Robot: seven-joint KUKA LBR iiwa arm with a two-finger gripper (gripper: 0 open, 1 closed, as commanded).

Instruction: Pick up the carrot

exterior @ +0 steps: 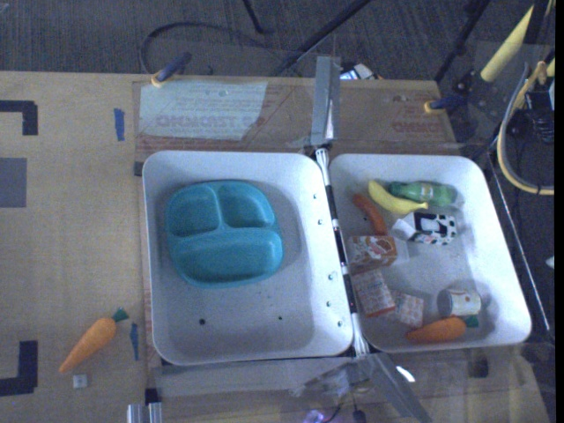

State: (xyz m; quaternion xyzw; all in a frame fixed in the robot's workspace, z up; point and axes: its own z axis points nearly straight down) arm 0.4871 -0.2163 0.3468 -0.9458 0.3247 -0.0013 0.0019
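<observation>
A carrot (436, 330) lies at the near edge of the right bin (502, 263), beside a small can (460, 302).

Another carrot (88, 342) rests on the tabletop (70, 236), left of the bin holding a blue tray (225, 232). Gripper state: cannot tell.

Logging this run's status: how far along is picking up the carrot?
Nothing looks done yet. One carrot lies in the right bin near its front edge, beside a small can; another carrot lies on the bench left of the bins. Nothing is in hand; the whole pick remains.
</observation>
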